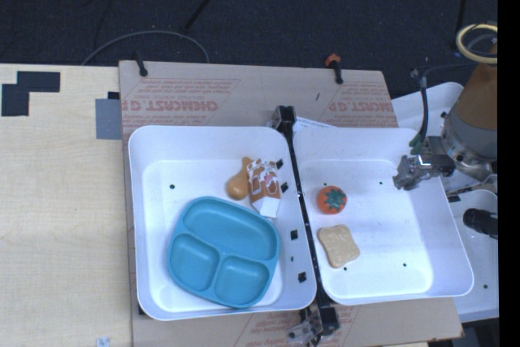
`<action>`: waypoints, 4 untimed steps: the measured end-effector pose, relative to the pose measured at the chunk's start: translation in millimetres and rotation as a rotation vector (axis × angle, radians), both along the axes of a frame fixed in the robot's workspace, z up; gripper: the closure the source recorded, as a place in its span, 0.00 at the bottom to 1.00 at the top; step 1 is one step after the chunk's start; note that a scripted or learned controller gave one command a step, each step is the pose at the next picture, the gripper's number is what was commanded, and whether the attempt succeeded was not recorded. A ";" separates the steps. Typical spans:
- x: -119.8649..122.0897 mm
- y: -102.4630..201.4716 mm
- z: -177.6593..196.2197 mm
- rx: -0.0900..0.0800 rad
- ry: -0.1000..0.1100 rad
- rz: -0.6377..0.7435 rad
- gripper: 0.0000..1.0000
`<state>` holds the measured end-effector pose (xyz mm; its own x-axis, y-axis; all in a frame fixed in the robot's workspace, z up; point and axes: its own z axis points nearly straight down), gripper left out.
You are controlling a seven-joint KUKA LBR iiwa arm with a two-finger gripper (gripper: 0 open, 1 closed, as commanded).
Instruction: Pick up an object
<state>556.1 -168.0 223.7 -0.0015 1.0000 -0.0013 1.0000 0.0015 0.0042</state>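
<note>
Lengthwise, the toast slice (338, 245) runs upper-left to lower-right, near the tomato (331, 199).

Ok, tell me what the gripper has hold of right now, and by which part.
Nothing that can be seen. The gripper hangs over the right bin's far right side, well apart from the tomato and the toast.
</note>
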 end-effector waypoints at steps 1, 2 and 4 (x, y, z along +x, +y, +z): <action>0.6 -0.8 50.3 0.000 0.002 0.000 1.00; 2.8 58.5 39.4 0.004 0.008 0.004 1.00; -13.2 157.2 43.0 0.003 0.008 0.003 1.00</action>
<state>543.0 -10.8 266.7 -0.0049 1.0000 0.0022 1.0000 0.0049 -0.0040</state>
